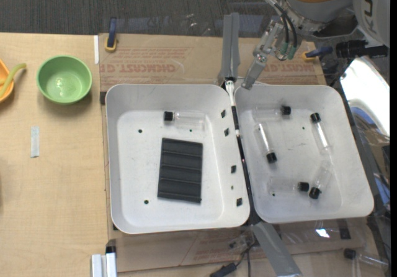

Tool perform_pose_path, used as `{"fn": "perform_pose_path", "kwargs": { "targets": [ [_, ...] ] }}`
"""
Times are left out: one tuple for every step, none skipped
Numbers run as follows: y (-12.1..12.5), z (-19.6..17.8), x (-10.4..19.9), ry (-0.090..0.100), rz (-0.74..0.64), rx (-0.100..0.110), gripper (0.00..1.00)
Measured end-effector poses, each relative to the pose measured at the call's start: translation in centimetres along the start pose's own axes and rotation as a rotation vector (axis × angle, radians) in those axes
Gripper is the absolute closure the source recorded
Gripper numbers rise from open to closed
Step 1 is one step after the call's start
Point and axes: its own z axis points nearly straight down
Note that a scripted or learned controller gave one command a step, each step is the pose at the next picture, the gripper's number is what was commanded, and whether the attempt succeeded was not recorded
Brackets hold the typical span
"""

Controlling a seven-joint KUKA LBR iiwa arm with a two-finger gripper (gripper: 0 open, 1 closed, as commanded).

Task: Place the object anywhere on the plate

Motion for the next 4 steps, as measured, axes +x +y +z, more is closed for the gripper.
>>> {"fn": "perform_pose_path", "kwargs": {
  "targets": [
    [-4.7, -1.1, -2.6, 0.001, -0.220, 0.000, 0.00],
    [-12.4, -0.3, -6.1, 0.001, -0.321, 0.000, 0.00],
    [-12.4, -0.3, -6.1, 0.001, -0.321, 0.000, 0.00],
    [-12.4, -0.3, -6.1, 0.001, -0.321, 0.000, 0.00]
  ]
}}
